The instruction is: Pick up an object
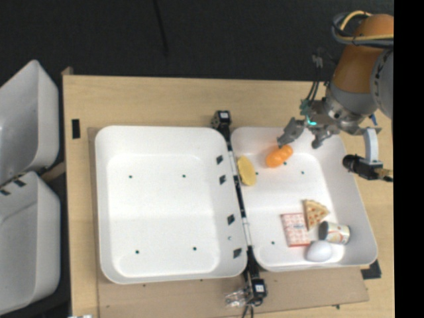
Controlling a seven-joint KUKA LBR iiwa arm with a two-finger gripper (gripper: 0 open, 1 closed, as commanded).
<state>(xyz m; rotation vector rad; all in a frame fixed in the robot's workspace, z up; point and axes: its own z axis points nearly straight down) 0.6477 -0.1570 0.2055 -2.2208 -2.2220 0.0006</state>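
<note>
My gripper (305,136) hangs over the far side of the right bin (344,197), its two fingers spread apart with nothing between them. An orange carrot-like object (279,156) lies just below and left of the left fingertip. A yellow oval object (246,171) lies against the bin's left wall. At the bin's near right lie a pink patterned card (294,229), a pizza slice toy (315,211), a small cup on its side (334,232) and a white egg-like object (319,251).
The left bin (159,204) adjoins the right bin along a central divider with black clips (231,177). The wooden bench (79,197) surrounds both bins. White moulded shapes (23,177) stand off the bench at the left.
</note>
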